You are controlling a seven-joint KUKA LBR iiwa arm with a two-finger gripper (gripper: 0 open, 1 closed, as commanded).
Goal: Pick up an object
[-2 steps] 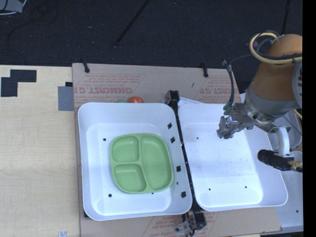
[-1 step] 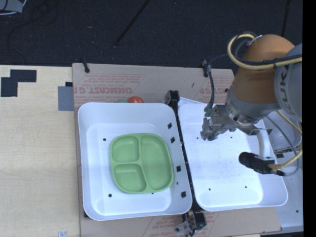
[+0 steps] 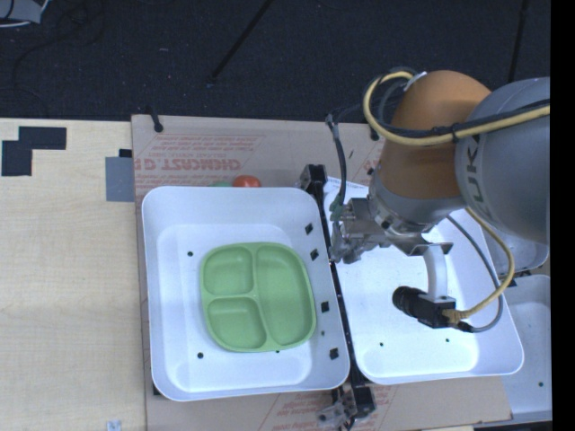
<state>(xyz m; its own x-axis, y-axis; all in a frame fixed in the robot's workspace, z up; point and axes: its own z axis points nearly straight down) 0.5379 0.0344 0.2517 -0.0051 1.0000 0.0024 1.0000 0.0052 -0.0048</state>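
A green divided plate (image 3: 258, 296) with three compartments lies flat in the left bin (image 3: 171, 241), nearer that bin's right wall, with bare white floor between it and the left and near walls. The right bin (image 3: 431, 357) has open floor toward its near edge. The arm (image 3: 449, 151) hangs over the right bin's far left part, close to the divider where the two bins meet. The gripper (image 3: 346, 241) sits just beside that divider, well apart from the plate; whether it is open or closed cannot be told, and nothing can be seen in it. A small red-orange object (image 3: 246, 182) shows just beyond the left bin's far rim. Mirrored red printing on the cardboard (image 3: 193, 162) under the bins is not clearly readable.
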